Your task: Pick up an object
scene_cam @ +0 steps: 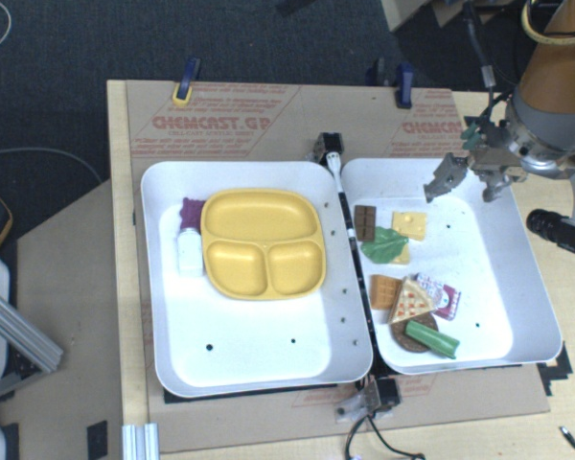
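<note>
The right bin [517,257] holds several small items along its left side: a brown bar [364,221], a yellow cheese block [409,224], a green leafy piece [386,247], an orange cracker [383,291], a pizza slice [412,302], a purple-and-white packet [448,301] and a green cylinder [432,337] lying over a brown disc [408,339]. My gripper [470,182] hangs over the bin's far part, up and to the right of the cheese. It is open, with its fingers [444,177] spread and nothing between them.
A yellow three-compartment tray [264,241] lies in the left bin [249,353], with a purple item [191,213] and a white bottle [189,252] at its left. Clamps [183,88] stand at the board's far edge. The right bin's right half is bare white floor.
</note>
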Controlling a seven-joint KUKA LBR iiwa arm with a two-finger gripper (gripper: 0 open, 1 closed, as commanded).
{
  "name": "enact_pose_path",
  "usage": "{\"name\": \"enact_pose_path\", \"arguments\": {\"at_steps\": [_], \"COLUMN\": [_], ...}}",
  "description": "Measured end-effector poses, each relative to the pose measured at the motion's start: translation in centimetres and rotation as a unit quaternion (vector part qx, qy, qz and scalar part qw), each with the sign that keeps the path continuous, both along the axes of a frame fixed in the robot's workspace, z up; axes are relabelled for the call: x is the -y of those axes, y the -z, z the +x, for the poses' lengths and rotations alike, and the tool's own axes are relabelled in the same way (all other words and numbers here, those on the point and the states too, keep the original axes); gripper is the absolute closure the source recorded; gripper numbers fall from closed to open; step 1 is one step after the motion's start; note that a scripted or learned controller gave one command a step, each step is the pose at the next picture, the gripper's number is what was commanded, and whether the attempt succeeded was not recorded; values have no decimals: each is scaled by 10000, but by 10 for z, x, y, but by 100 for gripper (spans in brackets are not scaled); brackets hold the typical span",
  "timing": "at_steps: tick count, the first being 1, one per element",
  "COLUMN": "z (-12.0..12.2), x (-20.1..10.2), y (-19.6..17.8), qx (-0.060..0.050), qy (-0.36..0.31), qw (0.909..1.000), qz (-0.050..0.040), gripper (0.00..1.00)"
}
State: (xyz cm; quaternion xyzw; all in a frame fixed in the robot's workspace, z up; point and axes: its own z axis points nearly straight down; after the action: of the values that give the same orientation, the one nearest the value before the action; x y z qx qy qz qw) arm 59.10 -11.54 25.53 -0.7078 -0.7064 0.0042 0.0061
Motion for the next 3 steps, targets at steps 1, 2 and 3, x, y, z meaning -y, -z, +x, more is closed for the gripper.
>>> {"name": "enact_pose_path", "arguments": {"at_steps": [1,2,3], "z": [2,5,1], "x": [0,-4,-13], "y": [-7,37,85], "qx": [64,40,36], "qy": [-11,-13,-7], "qw": [10000,10000,10000], "qz": [-8,-5,-3], "gripper": [0,0,0]}}
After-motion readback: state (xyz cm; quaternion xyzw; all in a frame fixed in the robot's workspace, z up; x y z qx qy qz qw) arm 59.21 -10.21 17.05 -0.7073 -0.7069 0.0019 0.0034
